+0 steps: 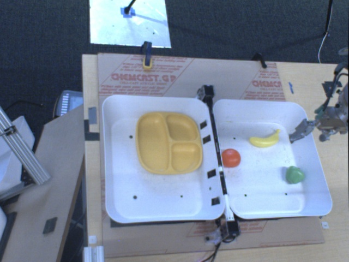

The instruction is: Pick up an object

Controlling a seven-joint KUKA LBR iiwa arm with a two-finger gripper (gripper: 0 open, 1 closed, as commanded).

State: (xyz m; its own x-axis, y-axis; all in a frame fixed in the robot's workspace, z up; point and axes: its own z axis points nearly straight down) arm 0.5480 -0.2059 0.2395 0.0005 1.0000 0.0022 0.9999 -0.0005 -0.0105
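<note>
Looking down at a slant, the camera took in a wooden bench (91, 201) covered by a brown sheet with red lettering (163, 76), and on it two shallow white bins sat side by side, their inner rims touching along a dark central seam. The left bin (117, 195) held a yellow divided plate (168, 143), lying flat near the bin's middle, with one long compartment on its left and two smaller ones on its right. The right bin (262, 201) held three small toy foods, each apart from the others. A yellow banana (265, 140) lay in the upper middle of that bin, curved with its ends turned up. A red tomato-like ball (231, 158) rested near the bin's left wall, just beside the seam. A green piece, perhaps a pepper (294, 174), sat toward the right wall, lower than the banana.

At the picture's right edge, part of the grey arm reached in over the right bin's upper right corner. Its gripper (301, 130) hung above the bin's right rim, to the right of the banana and above the green piece, touching none of them. Nothing showed between its fingers; whether they were spread or closed could not be told at this size and angle.
</note>
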